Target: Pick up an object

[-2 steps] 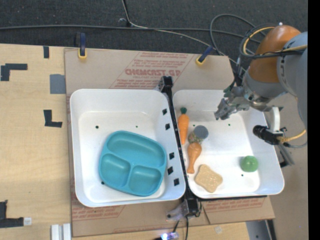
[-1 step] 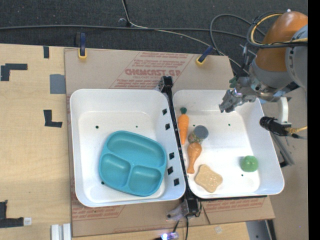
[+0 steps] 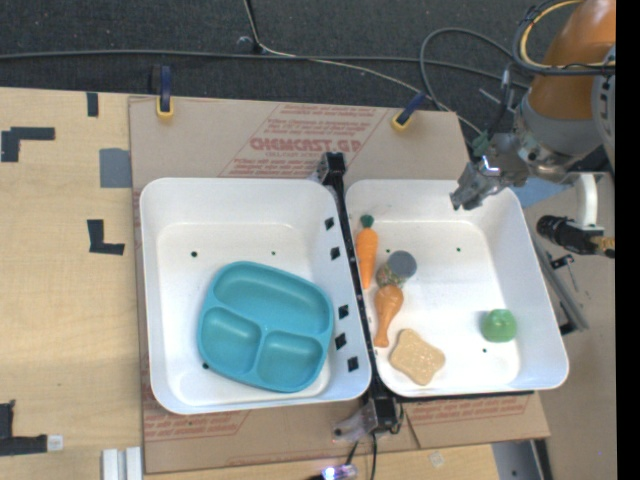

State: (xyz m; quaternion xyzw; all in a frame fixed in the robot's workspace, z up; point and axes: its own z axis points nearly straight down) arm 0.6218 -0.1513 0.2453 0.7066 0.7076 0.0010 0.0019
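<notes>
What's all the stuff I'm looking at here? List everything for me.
Bins: two, white, side by side on the bench.
Divided plate: one, teal, in the left bin.
Carrots: two, orange, right bin along the left wall, one behind the other.
Round piece: one, grey, beside the carrots.
Bread slice: one, tan, right bin front.
Green ball: one, right bin near the right wall.
Clamps: two, yellow and blue, back edge of the board.
Gripper: one, grey, over the right bin's back right corner, holding nothing.

You see a wooden bench (image 3: 60, 298) under a cardboard sheet (image 3: 290, 143), with dark carpet (image 3: 120, 18) beyond it.
</notes>
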